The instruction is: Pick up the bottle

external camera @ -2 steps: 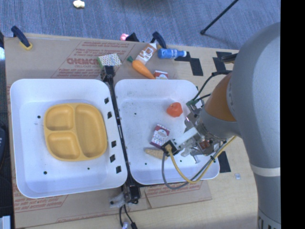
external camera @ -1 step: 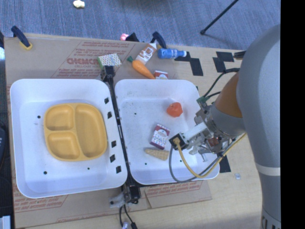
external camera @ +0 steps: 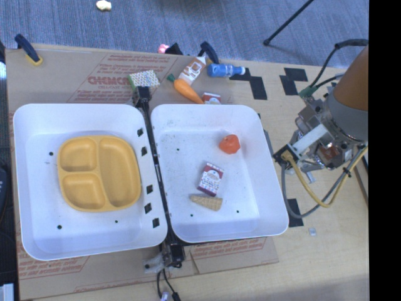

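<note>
Your target, the bottle [external camera: 190, 71], is not in either bin: it lies on the cardboard behind the right bin [external camera: 266, 168], just past that bin's far rim, with a carrot [external camera: 187, 91] just beside it and a blue bottle-like item [external camera: 223, 70] a little to its right. Judging by the label and cap, it is on its side, tilted, with its long axis running from the lower left up toward the upper right of the camera view. Your gripper [external camera: 308, 149] sits off the right edge of the right bin, over bare bench, wrapped in cables; from this angle you cannot tell how it is set or whether anything is in it. So the bottle lies up and to the left of the gripper, well apart from it, with the bin's far right corner between them. You will probably want to approach across that corner and close across the bottle's narrow width, not along its length. Watch the carrot: it is close enough to be nudged or caught too.
</note>
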Tool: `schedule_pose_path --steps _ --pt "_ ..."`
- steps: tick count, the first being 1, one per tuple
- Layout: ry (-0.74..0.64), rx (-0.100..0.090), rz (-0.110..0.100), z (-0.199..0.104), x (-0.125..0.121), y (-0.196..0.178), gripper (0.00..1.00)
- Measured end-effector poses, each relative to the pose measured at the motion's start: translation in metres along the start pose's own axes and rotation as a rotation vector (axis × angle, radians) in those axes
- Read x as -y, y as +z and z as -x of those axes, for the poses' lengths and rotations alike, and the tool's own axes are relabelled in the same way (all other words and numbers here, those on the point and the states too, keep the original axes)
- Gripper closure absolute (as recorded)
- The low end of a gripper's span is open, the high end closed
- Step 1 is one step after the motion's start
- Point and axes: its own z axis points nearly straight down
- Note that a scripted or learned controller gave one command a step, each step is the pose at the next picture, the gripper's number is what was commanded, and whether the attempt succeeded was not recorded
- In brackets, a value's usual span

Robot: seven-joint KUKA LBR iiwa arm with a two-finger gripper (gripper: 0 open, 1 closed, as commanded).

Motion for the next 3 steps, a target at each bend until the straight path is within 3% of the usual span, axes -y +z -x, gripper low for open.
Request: schedule_pose_path --steps 1,2,3 --pt "0.015 0.002 -0.004 0.003 -0.004 0.124 1.0" --pt "0.053 0.002 -0.004 -0.006 0.017 0.164 1.0" --pt "0.074 0.0 -0.003 0.007 -0.015 0.161 1.0"
